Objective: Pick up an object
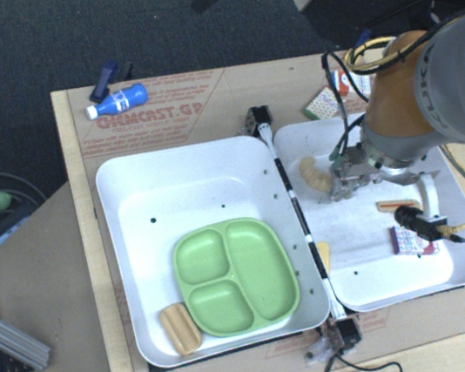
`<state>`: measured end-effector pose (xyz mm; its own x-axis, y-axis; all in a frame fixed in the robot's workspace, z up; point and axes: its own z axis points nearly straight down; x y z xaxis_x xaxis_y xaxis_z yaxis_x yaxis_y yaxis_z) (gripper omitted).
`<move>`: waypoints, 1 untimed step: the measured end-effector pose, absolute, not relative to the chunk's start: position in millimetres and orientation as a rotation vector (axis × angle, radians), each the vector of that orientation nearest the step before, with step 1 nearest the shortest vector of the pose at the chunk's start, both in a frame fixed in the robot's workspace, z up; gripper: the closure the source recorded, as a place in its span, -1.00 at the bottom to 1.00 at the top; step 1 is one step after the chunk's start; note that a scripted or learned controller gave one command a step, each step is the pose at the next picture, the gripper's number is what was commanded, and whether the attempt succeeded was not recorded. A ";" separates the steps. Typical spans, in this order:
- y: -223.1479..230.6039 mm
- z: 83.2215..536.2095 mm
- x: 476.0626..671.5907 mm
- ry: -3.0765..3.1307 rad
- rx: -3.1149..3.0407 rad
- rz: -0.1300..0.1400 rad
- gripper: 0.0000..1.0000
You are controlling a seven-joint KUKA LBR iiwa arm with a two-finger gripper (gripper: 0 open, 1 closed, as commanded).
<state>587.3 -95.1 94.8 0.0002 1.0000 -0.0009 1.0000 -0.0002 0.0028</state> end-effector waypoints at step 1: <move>-161.4 188.1 595.0 2.218 2.218 0.001 1.00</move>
